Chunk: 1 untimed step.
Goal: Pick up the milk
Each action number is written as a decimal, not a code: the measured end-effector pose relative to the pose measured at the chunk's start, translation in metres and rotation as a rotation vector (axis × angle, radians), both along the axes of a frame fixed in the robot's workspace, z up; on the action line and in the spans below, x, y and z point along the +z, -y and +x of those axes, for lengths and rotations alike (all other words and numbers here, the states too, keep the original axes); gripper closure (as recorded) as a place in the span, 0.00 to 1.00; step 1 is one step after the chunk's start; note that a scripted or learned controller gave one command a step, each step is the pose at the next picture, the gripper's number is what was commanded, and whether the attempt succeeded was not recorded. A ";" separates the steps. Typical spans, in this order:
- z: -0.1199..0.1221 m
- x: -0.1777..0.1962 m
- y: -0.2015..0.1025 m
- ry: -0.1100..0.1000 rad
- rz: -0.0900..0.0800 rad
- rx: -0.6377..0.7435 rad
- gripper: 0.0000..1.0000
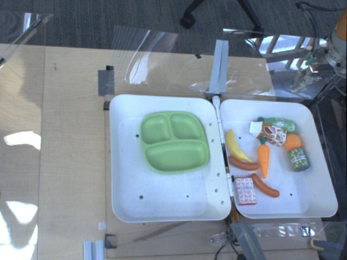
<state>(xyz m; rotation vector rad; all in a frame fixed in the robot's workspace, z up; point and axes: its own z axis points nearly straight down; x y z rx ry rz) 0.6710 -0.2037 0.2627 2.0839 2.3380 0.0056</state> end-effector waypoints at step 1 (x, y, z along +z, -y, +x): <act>0.003 0.013 -0.002 0.010 -0.004 0.010 1.00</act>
